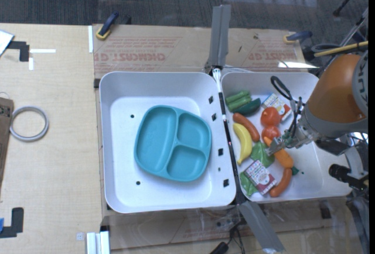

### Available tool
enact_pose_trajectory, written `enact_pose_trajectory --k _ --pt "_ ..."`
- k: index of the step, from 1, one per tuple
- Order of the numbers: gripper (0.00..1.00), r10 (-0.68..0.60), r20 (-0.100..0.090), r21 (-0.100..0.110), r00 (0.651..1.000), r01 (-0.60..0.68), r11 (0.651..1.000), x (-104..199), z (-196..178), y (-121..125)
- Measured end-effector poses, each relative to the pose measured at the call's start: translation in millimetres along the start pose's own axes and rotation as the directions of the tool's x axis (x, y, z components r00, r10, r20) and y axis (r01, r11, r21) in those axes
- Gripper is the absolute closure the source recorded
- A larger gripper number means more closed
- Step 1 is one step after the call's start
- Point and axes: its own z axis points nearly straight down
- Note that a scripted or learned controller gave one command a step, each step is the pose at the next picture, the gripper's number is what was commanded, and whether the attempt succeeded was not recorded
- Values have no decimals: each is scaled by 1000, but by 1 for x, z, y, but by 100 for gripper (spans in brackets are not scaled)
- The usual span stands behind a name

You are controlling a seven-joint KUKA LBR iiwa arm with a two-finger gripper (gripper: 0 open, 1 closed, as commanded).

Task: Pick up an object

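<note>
Light is bright and even from above, with soft shadows along the inner walls of the left bin (111, 147). The blue tray (173, 143) shows mild sheen. Focus is fair; the arm (337, 95) looks slightly soft.

Red lettering printed along cardboard sheet (153, 51) behind the bins, seen upside down and mirrored, not reliably legible. Fainter red print on cardboard (266, 54) to the right, unreadable. Printing on small packet (258, 175) in right bin too small to read.
</note>
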Motion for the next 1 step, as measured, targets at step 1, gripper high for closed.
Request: enact_pose_trajectory --k 1 --pt "100 202 1 2 979 -202 979 42 -90 61"
